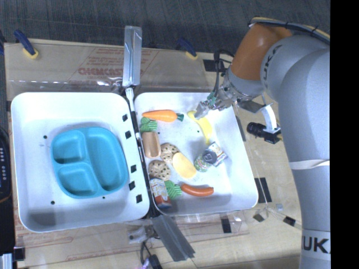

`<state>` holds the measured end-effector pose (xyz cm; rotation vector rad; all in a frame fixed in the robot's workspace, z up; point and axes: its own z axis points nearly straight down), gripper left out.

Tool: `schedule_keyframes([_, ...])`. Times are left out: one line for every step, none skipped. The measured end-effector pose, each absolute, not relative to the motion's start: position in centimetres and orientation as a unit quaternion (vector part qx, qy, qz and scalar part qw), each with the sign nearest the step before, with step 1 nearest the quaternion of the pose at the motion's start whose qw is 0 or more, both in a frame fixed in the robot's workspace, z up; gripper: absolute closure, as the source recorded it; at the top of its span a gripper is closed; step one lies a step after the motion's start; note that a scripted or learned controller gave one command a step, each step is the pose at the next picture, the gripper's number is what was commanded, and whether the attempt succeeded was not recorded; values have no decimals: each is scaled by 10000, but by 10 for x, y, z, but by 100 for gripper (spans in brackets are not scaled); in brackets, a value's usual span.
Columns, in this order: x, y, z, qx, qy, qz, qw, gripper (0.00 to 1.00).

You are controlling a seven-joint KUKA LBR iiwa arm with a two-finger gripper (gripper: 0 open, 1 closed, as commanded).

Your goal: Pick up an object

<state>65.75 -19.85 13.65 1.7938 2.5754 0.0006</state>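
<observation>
Two shallow white bins sit side by side. The left bin [33,150] holds a blue divided tray [87,161] near its middle. The right bin [238,172] holds toy food: a carrot [160,115] at its far left corner, cookies [162,158] along the left wall, a small can [208,158] near the middle, a red sausage [196,190] by the near edge, and a banana [203,125] toward the far right. The gripper [203,108] hovers at the banana's far tip; whether it is apart or together cannot be told. A grab at that narrow tip would likely slip off. "UK" reads on the arm; the can's label is illegible.
</observation>
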Motion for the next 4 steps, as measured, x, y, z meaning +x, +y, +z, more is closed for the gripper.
schedule_keyframes([660,-201,97,5074,8617,3,10,100])
schedule_keyframes([655,-199,95,5078,8614,-14,-101,0])
schedule_keyframes([601,-209,93,4566,8897,-1,-2,0])
schedule_keyframes([625,-209,93,4911,8711,3,-22,0])
